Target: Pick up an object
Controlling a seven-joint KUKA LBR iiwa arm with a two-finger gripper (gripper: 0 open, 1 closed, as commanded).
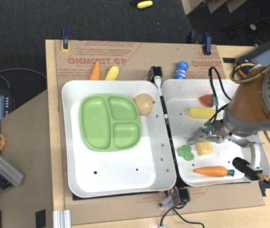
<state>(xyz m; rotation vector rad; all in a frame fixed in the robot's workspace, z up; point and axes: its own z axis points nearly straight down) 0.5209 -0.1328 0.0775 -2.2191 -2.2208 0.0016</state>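
Note:
The right bin [173, 90] holds a yellow corn cob [201, 112], a red piece [206, 99], a green leafy toy [186, 152], a pale yellow block [204, 149] and an orange carrot [211, 171]. My gripper [201, 136] hangs low over this bin, just above the yellow block and below the corn cob. Its fingers look spread, open, with nothing between them. In the left bin [73, 141] lies a green divided plate [110, 122] with a tan ball [144, 103] at its upper right corner.
On the board behind the bins lie an orange carrot [94, 71], a yellow piece [112, 72] and a blue bottle [181, 70]. A black clip [155, 73] sits at the bins' shared back corner. The arm covers the right bin's right side.

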